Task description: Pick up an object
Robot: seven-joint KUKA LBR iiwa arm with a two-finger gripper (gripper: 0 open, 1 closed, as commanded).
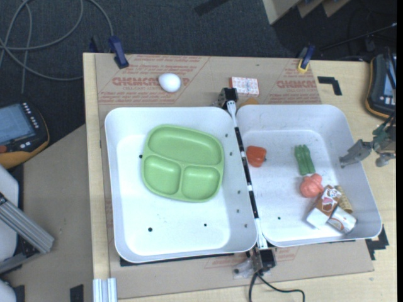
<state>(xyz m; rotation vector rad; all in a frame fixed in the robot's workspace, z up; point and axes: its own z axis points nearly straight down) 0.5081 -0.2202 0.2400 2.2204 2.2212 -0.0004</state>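
The gripper (364, 151) is seen at the right bin's (286, 234) right rim, its fingers spread apart and clamped on nothing. A pink ball (310, 186) is found well inside that bin — beside a green stick (304, 159).

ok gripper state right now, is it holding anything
Gripper: at the right bin's right rim, apart from the items in the bin and holding nothing visible; open or closed cannot be told.

You have open floor in the right bin (283, 225) at its middle; the toys (324, 197) crowd its right side.
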